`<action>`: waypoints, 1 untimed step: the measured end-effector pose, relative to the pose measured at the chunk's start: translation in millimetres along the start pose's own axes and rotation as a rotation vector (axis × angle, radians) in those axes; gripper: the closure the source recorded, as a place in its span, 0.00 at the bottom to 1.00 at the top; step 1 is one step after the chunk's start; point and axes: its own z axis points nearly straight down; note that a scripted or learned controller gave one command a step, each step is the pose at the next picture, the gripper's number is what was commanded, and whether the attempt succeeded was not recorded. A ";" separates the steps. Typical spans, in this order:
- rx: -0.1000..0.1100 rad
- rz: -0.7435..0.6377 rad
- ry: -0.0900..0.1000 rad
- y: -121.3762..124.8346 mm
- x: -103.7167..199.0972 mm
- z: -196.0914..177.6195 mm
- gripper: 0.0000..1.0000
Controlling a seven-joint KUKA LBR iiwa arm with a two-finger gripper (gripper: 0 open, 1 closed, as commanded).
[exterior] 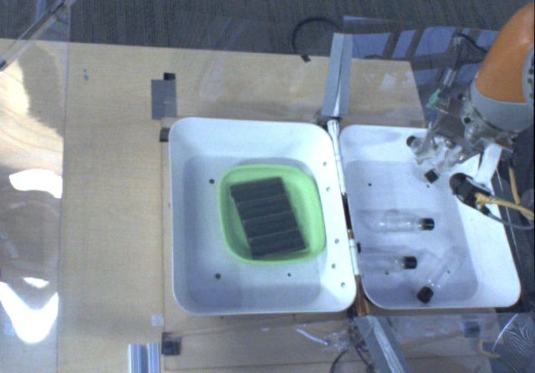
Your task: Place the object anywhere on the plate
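Single fixed cam above the tabletop (100, 196), looking down at a slant. Mid-range: both bins fit in frame, left bin (188, 221) about centre, right bin (493, 271) running to the right edge. Dark floor strip beyond the tabletop along the top. Arm (510, 62) enters upper right of the left bin.

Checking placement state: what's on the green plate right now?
A dark ribbed block lies on the green plate, in the left bin. Whatever sits under the block is covered.

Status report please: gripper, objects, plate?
Gripper over right bin's far corner, nothing seen held. Three clear vials lying in right bin. Green plate carries dark ridged block.
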 end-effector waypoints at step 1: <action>0.000 0.001 0.000 0.1 -0.1 -0.1 0.00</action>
